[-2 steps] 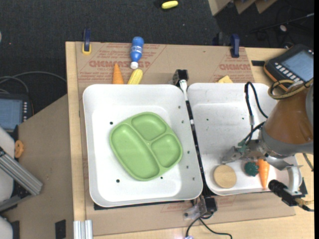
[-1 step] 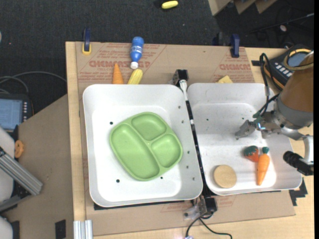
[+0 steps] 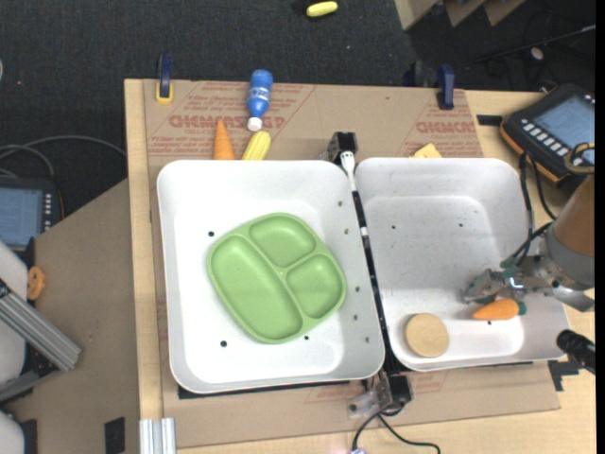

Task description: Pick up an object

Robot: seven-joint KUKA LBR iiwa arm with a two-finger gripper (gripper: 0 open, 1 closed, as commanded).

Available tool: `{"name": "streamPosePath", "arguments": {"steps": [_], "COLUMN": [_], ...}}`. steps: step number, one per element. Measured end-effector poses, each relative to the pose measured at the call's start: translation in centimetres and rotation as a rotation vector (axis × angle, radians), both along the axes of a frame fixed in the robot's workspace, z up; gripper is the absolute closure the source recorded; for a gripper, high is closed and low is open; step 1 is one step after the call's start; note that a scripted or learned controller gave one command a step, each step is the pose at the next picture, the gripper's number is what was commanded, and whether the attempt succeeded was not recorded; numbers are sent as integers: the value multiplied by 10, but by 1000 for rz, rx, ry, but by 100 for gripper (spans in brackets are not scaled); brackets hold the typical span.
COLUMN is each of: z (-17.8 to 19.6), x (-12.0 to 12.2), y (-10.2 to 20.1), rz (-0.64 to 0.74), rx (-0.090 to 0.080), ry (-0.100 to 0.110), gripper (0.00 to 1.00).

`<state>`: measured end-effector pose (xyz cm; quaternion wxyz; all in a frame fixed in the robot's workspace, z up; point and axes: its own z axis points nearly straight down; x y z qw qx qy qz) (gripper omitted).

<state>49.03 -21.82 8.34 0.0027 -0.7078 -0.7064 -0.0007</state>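
In the right white bin (image 3: 444,197), an orange toy carrot (image 3: 498,308) lies near the front right. My gripper (image 3: 493,289) reaches in from the right and sits low, directly over the carrot and touching or nearly touching its top side. Whether the carrot is gripped cannot be made out. A round tan disc (image 3: 426,334) rests in the same bin's front left corner, a short way left of the gripper.
The left white bin (image 3: 189,216) holds a green divided plate (image 3: 275,276). Behind the bins on the bench lie a blue-and-white bottle (image 3: 258,97), an orange cone (image 3: 222,142) and a yellow piece (image 3: 256,146). A handheld controller (image 3: 558,130) sits at the far right.
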Motion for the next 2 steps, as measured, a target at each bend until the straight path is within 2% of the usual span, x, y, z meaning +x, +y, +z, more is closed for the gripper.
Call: {"name": "streamPosePath", "arguments": {"steps": [1, 2], "z": [1, 1], "x": [-12, 31], "y": [47, 87], "rz": [5, 7], "rx": [-1, -5], "ry": [1, -7], "gripper": [0, 0]}}
